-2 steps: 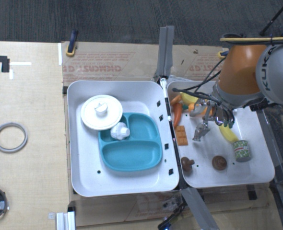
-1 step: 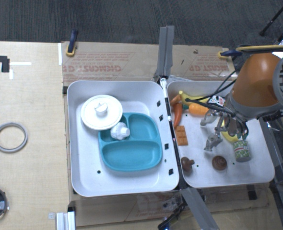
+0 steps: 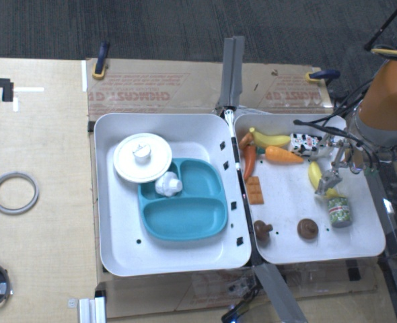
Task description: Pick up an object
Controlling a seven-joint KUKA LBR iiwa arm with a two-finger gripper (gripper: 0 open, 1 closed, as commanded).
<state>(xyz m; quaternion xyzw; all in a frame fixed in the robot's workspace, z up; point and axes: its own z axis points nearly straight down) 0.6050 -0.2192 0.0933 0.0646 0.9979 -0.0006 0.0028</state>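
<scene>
One view, camera view, slanted down on both bins. Gripper low inside the right bin, reaching in from the right. Open or clenched: cannot tell (tip too small, cluttered with cables). Nothing visibly lifted or carried, so pick judged not yet done.

Nearest candidates: small yellow banana just beside the gripper on the side away from the arm, green jar just below the tip toward the near rim. Touching either? Cannot tell. Farther off: carrot, big banana, orange block, brown knob, all resting on the bin floor.

Well apart, across the divider: teal tray, white lid.

Left to do, by judgement: secure a grasp on one item, raise it clear of the floor. Roughly at the approach or contact stage.
</scene>
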